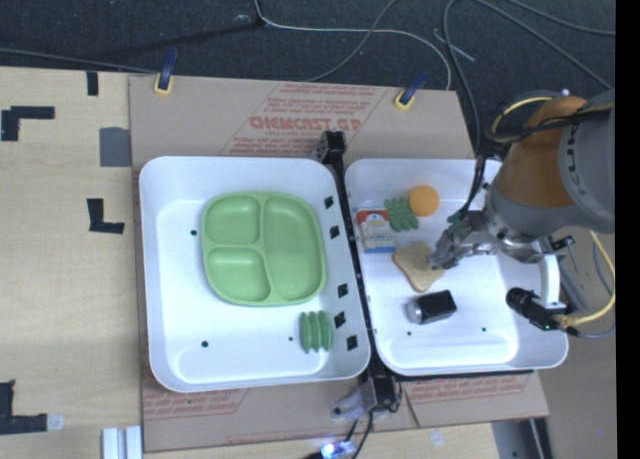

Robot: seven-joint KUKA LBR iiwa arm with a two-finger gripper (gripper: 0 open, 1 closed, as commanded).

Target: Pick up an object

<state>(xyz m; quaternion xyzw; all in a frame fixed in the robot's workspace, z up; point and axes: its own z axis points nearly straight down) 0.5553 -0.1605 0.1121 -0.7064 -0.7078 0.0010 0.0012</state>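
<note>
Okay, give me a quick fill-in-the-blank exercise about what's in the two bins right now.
1. The green divided plate lies in the ____ bin of the view.
2. The plate has ____ compartments.
3. The round ball in the right bin is ____ in colour.
4. The gripper is over the ____ bin, at the tan piece.

Missing words: left; three; orange; right
</note>
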